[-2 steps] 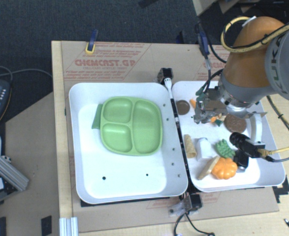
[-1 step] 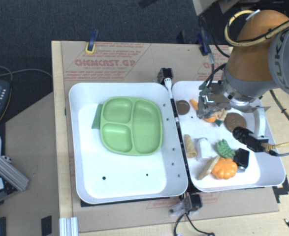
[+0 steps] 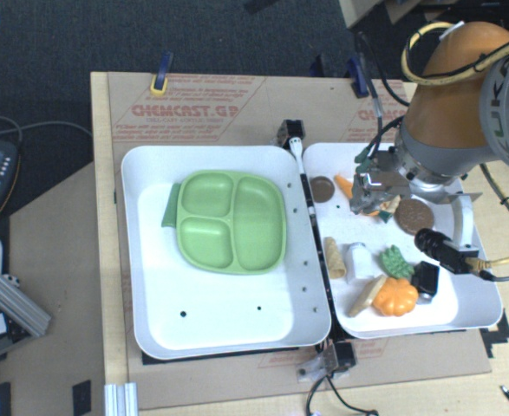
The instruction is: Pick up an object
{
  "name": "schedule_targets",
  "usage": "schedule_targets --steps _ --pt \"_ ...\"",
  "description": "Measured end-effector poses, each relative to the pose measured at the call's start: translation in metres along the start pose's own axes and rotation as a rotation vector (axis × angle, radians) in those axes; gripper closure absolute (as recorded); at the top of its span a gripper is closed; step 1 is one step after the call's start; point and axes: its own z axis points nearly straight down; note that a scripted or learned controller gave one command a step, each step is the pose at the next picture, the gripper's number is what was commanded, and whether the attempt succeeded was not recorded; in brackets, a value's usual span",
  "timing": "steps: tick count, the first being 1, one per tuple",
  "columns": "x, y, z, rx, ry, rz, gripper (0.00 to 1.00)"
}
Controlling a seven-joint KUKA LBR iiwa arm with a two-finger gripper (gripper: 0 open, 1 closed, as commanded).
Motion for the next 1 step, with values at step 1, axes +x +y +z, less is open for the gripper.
schedule_targets --steps 1 --pt "-0.0048 0.0055 0.0009 -0.003 -0.001 0.0 1.0"
